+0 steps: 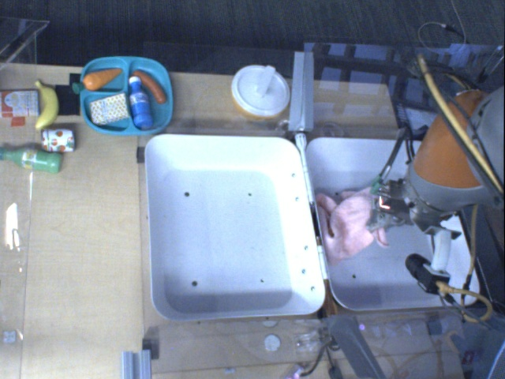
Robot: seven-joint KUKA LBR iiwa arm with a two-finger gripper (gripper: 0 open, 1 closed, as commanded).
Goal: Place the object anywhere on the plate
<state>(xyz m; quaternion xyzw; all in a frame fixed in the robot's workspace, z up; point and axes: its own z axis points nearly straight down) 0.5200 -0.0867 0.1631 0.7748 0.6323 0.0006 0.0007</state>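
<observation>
From my seat the gripper sits low over the right bin, at the right-hand edge of the pink cloth. It is right up against the fabric, but the wrist covers the tip, and I cannot tell whether the claw is spread, pressed together or pinching the cloth. Behind it the arm comes in from the right, its orange band bulking over the bin's far right side.

The pink cloth lies crumpled on the floor of the right bin, bunched toward that bin's left wall, just beside the divide between the two bins. One fold reaches up toward the gripper.

Next over, the left bin shows me its white floor with a few small dark dots.

The blue plate is well apart from the cloth, out on the wooden bench beyond the left bin's far left corner. It is a divided plate, and its compartments hold an orange carrot, a blue bottle, a reddish sausage and a pale checked square that I cannot identify.

A round white lidded tub stands on the bench behind the left bin, near the divide. Along the left edge of the bench I see a banana, a small box touching it, a can on its side below them, and a green bottle lying flat just beneath the can.
</observation>
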